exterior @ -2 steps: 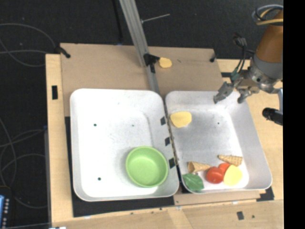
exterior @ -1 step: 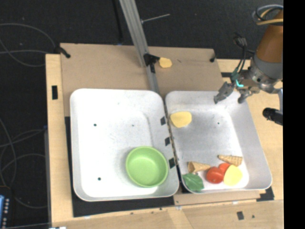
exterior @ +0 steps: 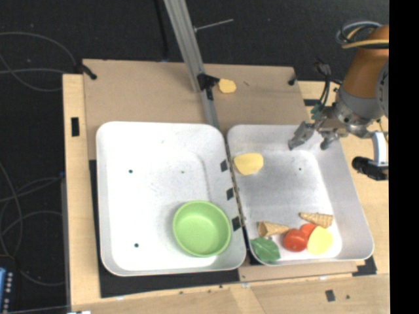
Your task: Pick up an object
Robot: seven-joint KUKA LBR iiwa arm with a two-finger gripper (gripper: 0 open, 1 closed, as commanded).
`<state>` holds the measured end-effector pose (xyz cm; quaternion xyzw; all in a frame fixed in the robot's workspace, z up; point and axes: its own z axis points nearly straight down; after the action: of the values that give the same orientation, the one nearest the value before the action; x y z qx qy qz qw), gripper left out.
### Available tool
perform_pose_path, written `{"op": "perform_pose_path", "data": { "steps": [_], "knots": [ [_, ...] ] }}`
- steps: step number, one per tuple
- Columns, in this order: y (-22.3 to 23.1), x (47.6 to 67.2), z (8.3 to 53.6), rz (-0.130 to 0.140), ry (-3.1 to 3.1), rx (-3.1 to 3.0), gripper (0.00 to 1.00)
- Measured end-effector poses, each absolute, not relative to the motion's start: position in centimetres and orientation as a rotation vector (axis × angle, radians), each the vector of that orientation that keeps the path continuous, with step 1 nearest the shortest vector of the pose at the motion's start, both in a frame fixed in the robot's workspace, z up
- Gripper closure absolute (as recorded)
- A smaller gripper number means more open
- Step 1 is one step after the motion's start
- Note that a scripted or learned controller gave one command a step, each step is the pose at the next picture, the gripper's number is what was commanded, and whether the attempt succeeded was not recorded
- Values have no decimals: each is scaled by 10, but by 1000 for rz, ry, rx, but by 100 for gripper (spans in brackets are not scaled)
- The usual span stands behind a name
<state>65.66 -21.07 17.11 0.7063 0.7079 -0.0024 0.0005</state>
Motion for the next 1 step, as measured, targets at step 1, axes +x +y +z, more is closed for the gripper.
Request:
{"op": "perform_pose_path", "data": {
  "steps": [1],
  "knots": [
    [-208,658,109,-8,2228,2216,0]
  ]
}}
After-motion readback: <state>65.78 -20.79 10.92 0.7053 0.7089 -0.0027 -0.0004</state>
